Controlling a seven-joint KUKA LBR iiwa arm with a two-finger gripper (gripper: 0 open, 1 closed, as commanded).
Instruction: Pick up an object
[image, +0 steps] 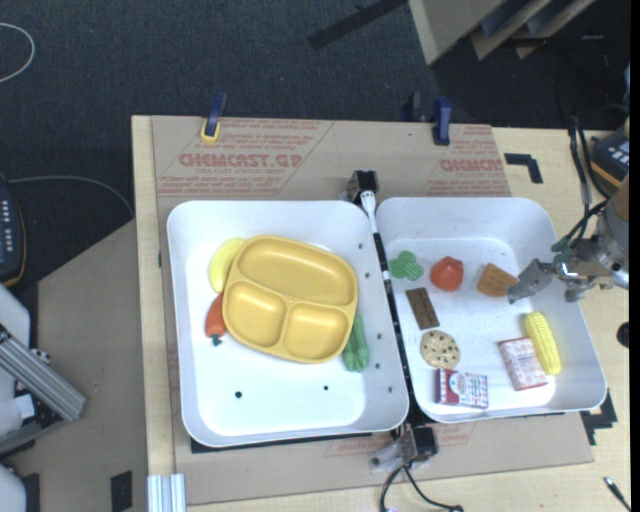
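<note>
Camera view: gripper (527, 288) seen at the right bin's (470, 215) three o'clock rim, fingers spread, nothing held. Toy corn cob (543, 341) lies just beside it, toward six o'clock. Judged light, stiff, slick plastic; best pinched across the narrow middle.

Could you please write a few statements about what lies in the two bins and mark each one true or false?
1. The yellow divided tray lies in the left bin. True.
2. The corn cob lies in the left bin. False: it lies in the right bin, near its right wall.
3. The cookie lies just above the small red and white carton in the picture. True.
4. The gripper is over the left bin. False: it is at the right bin's right side, beside the brown wedge.
5. The red tomato sits inside the yellow divided tray. False: it lies in the right bin, next to the green piece.
</note>
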